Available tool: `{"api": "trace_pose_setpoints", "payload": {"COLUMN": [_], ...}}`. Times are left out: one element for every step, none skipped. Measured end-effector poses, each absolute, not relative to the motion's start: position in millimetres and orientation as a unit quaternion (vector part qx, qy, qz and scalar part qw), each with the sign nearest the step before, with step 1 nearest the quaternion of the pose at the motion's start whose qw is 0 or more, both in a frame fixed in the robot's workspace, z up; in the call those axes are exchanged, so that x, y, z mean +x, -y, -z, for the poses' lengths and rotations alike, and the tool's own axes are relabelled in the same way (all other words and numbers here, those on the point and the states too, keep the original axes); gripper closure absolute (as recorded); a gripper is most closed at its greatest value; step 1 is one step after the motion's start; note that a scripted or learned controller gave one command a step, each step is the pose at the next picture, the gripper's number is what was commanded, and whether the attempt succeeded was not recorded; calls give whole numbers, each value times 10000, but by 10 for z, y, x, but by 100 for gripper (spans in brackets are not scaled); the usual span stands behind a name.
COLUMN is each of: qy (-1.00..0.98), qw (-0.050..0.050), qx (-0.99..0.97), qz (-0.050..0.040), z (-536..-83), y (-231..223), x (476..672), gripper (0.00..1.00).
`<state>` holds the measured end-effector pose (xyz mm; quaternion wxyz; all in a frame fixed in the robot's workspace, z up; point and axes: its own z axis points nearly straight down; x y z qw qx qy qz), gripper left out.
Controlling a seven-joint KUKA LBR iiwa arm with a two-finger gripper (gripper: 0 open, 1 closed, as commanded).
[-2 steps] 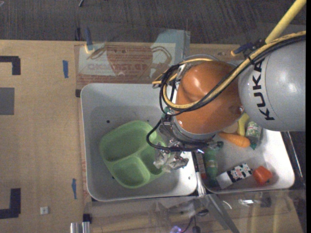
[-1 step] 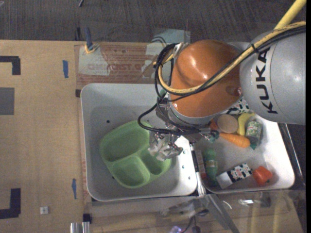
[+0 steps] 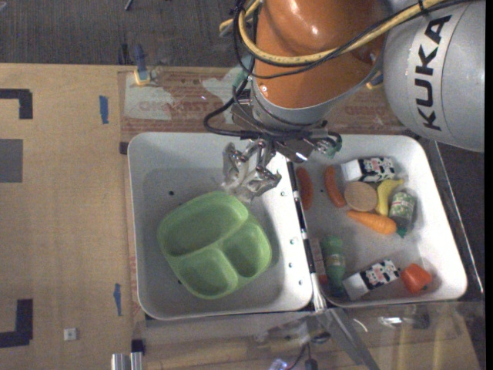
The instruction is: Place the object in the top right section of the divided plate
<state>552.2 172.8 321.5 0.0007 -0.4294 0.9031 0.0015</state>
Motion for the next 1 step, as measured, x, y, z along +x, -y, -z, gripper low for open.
{"api": "trace_pose_setpoints", "payload": {"qy": [-8729], "qw": [-8], "qx": [-4879], "qz": [-17], "z": [-2036], "y": [-1260], "x": [4968], "gripper": [100]}}
